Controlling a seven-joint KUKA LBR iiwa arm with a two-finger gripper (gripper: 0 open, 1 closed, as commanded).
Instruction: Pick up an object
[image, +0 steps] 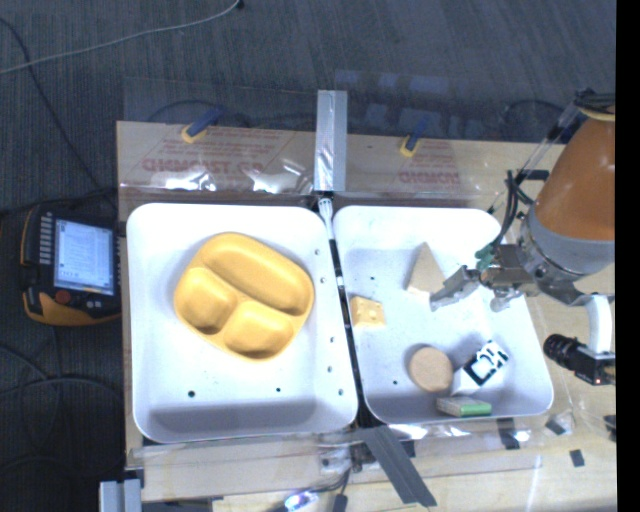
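Where the arm reaches in from the right, you see the gripper (470, 285) over the right bin (520, 405), its fingers spread with nothing between them. In that bin lie a tan wedge (424, 268) just beside the fingers, a yellow sponge (366, 313), a round cork disc (431, 368), a black-and-white block (486, 362) and a green bar (464, 407). The left bin (160, 400) holds a yellow divided tray (243, 293).

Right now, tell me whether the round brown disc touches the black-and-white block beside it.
Apart. The camera view shows a strip of white bin floor between the round brown disc and the black-and-white block, both in the right bin.
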